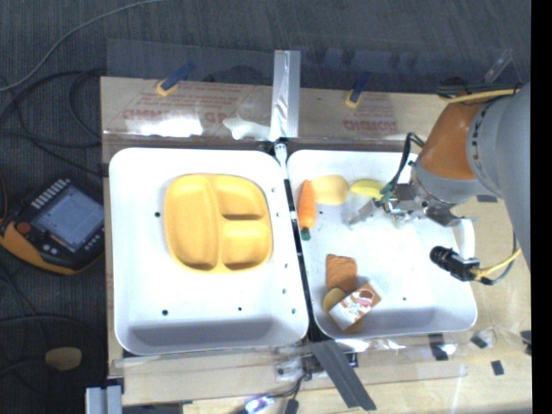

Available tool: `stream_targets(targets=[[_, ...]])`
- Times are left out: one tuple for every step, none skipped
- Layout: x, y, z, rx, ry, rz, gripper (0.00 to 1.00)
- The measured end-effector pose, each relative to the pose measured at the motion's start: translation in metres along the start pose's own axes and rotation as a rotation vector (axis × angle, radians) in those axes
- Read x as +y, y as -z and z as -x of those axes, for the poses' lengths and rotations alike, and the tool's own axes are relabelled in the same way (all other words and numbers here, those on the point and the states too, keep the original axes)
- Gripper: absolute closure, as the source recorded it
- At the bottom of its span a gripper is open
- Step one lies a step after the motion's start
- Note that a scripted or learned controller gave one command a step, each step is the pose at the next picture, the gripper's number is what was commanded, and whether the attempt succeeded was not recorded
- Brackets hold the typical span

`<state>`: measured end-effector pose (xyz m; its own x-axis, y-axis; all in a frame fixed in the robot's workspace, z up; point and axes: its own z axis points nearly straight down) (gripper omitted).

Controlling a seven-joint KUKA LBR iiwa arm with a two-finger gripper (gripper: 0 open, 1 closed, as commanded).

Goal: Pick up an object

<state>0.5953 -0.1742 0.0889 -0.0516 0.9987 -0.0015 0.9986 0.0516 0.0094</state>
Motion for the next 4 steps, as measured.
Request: stream_targets(targets=[[0.052, -0.001, 0.031, 0.0, 0.037, -0.002, 0.0], [0.05, 0.068, -0.024, 0.001, 0.392, -0.009, 0.0], [0.037, -0.001, 0.032, -0.003, 0.298, -0.001, 0.0], [0.073, -0.002, -0.037, 0.0, 0.247, -0.022, 0.0]])
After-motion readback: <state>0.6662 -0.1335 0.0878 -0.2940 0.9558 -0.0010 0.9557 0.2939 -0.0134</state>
